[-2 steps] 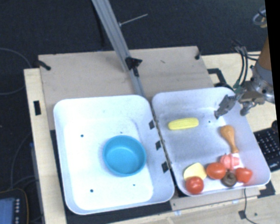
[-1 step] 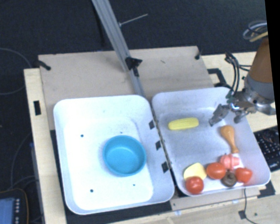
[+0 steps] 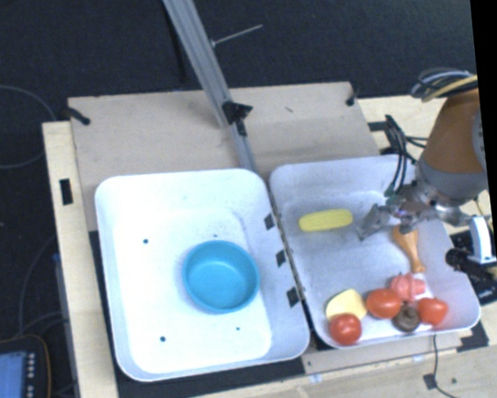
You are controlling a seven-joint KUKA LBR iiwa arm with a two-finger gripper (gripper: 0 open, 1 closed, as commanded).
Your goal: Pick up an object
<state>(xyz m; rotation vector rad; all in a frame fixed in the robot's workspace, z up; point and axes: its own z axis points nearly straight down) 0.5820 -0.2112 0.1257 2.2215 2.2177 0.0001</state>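
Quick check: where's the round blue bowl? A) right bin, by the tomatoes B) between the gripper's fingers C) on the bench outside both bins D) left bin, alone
D: the round blue bowl sits inside the left white bin, apart from the right bin's items.
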